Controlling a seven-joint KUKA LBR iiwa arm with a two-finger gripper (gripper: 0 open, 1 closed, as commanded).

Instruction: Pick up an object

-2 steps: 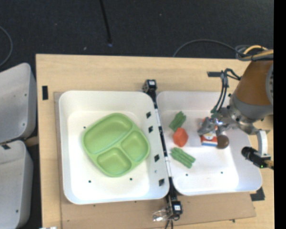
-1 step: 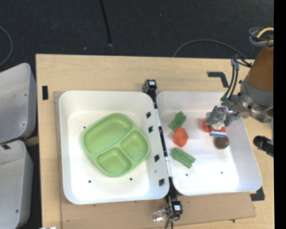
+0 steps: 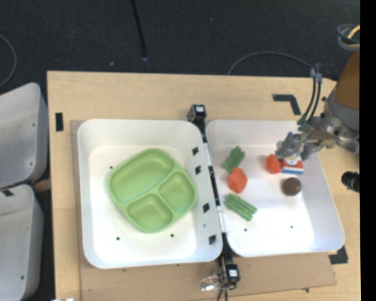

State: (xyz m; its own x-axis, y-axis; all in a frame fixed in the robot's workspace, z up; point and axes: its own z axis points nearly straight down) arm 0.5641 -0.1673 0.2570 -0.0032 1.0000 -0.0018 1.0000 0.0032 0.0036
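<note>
1. Since gripper (image 3: 291, 148) hangs over right bin (image 3: 319, 227), nearest targets sit just below and left of it.
2. Nearest: green stick (image 3: 240, 206), long axis slanting near-right, well left of fingers.
3. Further: brown ball (image 3: 291, 186), just near of fingers; orange lump (image 3: 237, 180), left.
4. Farthest: orange piece (image 3: 274, 163), touching or just beside fingertips. Finger state: cannot tell.

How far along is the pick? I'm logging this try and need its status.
Done: the arm has brought its pincer into the right bin, just above the small orange piece and the red-white-blue item. In hand: nothing visibly; whether it has closed on either cannot be told. Left: grasp and lift. The brown ball, the carrot-like piece and both green pieces lie untouched.
</note>
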